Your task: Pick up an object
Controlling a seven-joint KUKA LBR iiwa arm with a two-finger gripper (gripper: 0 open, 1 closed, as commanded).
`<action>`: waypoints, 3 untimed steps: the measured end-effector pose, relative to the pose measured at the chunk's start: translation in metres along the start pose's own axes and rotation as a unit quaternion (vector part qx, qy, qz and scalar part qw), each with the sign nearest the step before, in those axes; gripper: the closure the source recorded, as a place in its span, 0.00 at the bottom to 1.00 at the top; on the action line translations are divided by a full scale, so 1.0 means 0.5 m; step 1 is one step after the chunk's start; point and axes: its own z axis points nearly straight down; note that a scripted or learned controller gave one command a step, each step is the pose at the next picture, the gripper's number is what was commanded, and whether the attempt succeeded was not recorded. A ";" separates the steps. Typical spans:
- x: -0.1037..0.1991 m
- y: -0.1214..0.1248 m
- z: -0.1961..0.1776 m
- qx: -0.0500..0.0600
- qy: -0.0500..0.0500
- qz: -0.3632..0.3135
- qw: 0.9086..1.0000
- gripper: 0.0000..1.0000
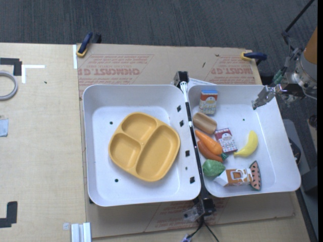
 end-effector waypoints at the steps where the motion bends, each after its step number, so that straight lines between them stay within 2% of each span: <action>1: 0.006 -0.075 0.296 0.000 0.000 0.010 1.000 0.00; 2: 0.005 -0.074 0.276 -0.001 0.000 0.012 1.000 1.00; 3: 0.130 -0.031 0.068 -0.001 0.000 -0.023 1.000 1.00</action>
